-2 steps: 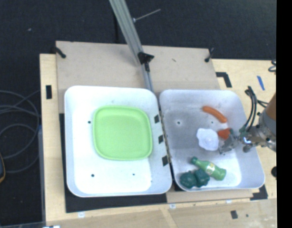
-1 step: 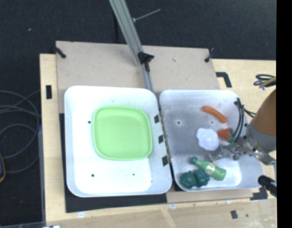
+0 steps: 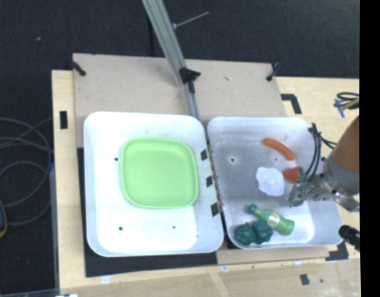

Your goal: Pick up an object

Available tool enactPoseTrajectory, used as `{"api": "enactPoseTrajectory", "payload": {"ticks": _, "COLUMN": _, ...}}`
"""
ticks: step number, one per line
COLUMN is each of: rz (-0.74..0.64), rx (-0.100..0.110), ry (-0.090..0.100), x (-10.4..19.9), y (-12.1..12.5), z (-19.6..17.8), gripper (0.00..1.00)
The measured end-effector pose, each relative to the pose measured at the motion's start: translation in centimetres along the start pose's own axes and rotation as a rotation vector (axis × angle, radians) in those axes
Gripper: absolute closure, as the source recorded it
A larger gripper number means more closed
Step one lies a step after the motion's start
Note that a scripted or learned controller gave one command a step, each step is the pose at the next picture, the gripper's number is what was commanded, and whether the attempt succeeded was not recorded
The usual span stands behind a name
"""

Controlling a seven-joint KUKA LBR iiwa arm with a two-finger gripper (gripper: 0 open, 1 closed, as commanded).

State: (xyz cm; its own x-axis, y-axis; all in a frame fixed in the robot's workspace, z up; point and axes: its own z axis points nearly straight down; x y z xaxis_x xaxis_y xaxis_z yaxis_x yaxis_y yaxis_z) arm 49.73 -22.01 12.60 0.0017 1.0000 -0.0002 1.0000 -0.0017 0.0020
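In the right bin (image 3: pixel 239 141) lie an orange sausage-shaped toy (image 3: pixel 280 148), a white crumpled object (image 3: pixel 270 180), a small red-orange piece (image 3: pixel 291 174), a green bottle (image 3: pixel 272 219) and a dark teal lump (image 3: pixel 253 232). My gripper (image 3: pixel 299 192) hangs low at the bin's right side, just right of the white object and below the red-orange piece. The arm (image 3: pixel 345 159) comes in from the right edge.
The left bin (image 3: pixel 103 166) holds a light green square plate (image 3: pixel 159 172). A metal pole (image 3: pixel 168 39) slants from the top down to the gap between the bins. Cables lie at the far left and right of the bench.
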Motion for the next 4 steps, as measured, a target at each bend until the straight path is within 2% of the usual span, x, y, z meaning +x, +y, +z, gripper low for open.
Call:
{"api": "enactPoseTrajectory", "payload": {"ticks": 1, "rz": -0.002, "rx": -0.004, "ry": -0.002, "x": -0.3, "y": -0.3, "z": -6.2, "gripper": 1.00}}
{"api": "enactPoseTrajectory", "payload": {"ticks": 2, "rz": -0.002, "rx": -0.003, "ry": -0.001, "x": -0.4, "y": -0.2, "z": -10.5, "gripper": 1.00}}
{"api": "enactPoseTrajectory", "payload": {"ticks": 3, "rz": -0.006, "rx": 0.000, "ry": 0.001, "x": 4.7, "y": 1.2, "z": -11.6, "gripper": 1.00}}
{"api": "enactPoseTrajectory", "payload": {"ticks": 4, "rz": -0.006, "rx": 0.001, "ry": 0.001, "x": 9.5, "y": 1.2, "z": -11.2, "gripper": 1.00}}
